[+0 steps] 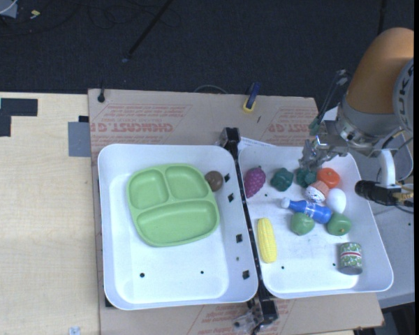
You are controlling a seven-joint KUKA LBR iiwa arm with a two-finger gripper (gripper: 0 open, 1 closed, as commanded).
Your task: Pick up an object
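My gripper hangs low over the back of the right bin, just above a dark teal toy and beside an orange piece. Another teal lump and a purple grape bunch lie to its left. In front of them lie a blue and white bottle, a white egg, two green round fruits, a yellow corn cob and a small patterned can.
The left bin holds a green divided plate and a small brown ball by the dividing wall. A black clamp sits at the back between the bins. Cardboard lies under both bins.
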